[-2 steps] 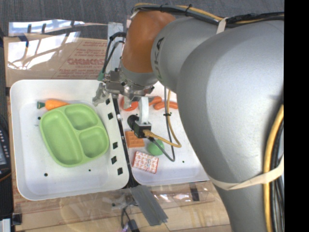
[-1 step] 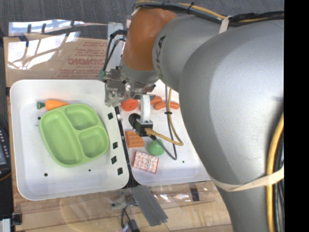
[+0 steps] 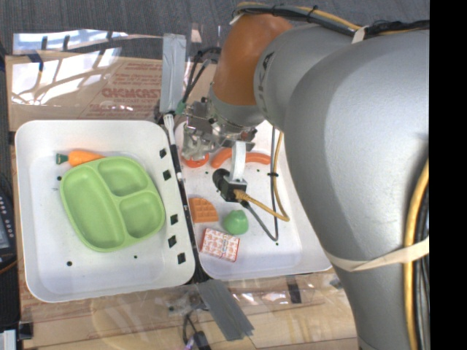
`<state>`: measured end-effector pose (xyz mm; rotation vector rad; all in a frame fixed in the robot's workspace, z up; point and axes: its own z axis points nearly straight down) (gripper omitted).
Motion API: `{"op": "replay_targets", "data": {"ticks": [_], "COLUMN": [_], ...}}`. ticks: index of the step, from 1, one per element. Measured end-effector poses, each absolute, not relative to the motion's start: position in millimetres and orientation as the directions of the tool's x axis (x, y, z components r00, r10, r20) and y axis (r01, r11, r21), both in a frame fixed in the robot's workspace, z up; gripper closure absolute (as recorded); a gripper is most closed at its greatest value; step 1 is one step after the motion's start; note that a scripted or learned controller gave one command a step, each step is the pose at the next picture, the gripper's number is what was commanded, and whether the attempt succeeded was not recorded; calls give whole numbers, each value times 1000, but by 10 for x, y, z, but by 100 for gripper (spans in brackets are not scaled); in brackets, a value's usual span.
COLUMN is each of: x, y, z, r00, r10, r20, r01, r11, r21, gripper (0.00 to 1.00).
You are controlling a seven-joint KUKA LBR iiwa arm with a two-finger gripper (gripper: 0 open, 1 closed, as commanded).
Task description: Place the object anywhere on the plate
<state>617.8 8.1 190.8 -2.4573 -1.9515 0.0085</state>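
A green three-compartment plate (image 3: 111, 201) lies in the left bin (image 3: 44, 268). An orange carrot (image 3: 80, 157) rests in that bin against the plate's far-left rim, outside the compartments. My gripper (image 3: 195, 143) is lowered into the far-left corner of the right bin (image 3: 292, 257), right over an orange piece (image 3: 194, 161) that peeks out beneath it. A second, curved orange piece (image 3: 251, 158) lies just to its right. The arm's orange band and grey body cover the right half of that bin.
In the right bin's near part lie a tan waffle (image 3: 203, 210), a green ball (image 3: 236, 222) and a red-and-white packet (image 3: 220, 244). A black and yellow cable (image 3: 257, 208) hangs from the wrist over them. The divider between the bins (image 3: 175, 195) runs close to the gripper.
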Motion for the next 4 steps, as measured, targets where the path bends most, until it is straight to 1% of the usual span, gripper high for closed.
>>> {"op": "replay_targets", "data": {"ticks": [1,2,3,4], "x": [6150,5546,5253,5743], "y": [-912,-1439,-1762,-2001], "z": [1911,1752,1480,1568], "r00": [233,157,266,188], "r10": [972,988,964,982], "r20": [-2,-1,0,0], "r01": [972,988,964,982], "r11": [-233,-157,-266,-188], "r21": [-2,-5,-5,-2], "gripper": [100,100,100,100]}}
